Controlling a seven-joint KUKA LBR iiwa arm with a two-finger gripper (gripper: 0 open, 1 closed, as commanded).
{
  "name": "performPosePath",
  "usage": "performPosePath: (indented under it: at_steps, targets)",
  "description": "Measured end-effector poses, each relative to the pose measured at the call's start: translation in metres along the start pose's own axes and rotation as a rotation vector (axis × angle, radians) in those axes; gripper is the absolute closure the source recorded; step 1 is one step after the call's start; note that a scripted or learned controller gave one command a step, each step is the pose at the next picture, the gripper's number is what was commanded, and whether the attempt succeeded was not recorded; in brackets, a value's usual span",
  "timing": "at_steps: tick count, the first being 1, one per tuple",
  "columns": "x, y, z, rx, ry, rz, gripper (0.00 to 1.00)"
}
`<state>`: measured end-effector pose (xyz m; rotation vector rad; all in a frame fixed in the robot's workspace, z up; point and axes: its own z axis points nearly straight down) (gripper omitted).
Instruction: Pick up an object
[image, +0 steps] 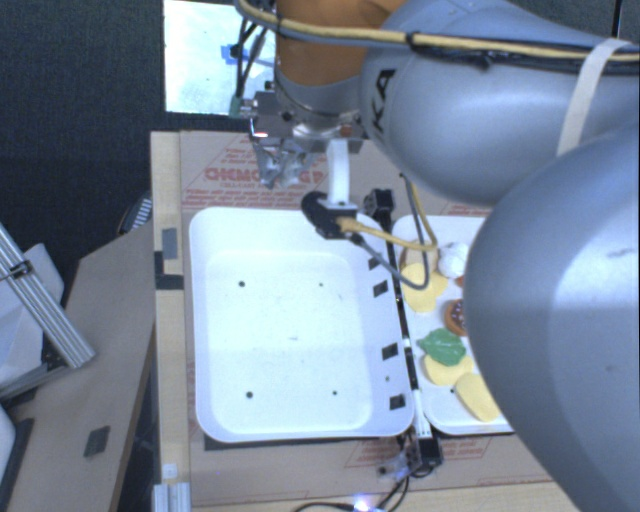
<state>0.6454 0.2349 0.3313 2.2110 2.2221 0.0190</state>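
1. In the camera view, the grey arm (500, 150) fills the upper right, its orange band (320, 40) near the top edge.
2. The gripper (283, 172) hangs above the brown cardboard (225, 170) just beyond the far rim of the left bin (290, 330); its metal tip is blurred, so I cannot tell whether the jaws are open or closed, and nothing can be made out between them.
3. The left bin is a shallow white tray with a few small dark dots on its floor.
4. The right bin (440, 420) lies beside it, largely covered by the arm.
5. In the right bin lie the objects: a green leaf-shaped piece (442, 347), yellow pieces (425, 290) above and below it, a white piece (453, 260) and a reddish-brown one (456, 316) at the arm's edge.
6. A yellow cable (390, 238) runs from a black fitting (325, 215) across toward the right bin.
7. Both bins rest on the cardboard-covered worktop (120, 330).
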Motion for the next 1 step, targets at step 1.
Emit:
performPosePath:
  at_steps: [1]
  targets:
    - [-0.0002,0.0248,-0.0435,0.007,-0.001,-0.001,1.0]
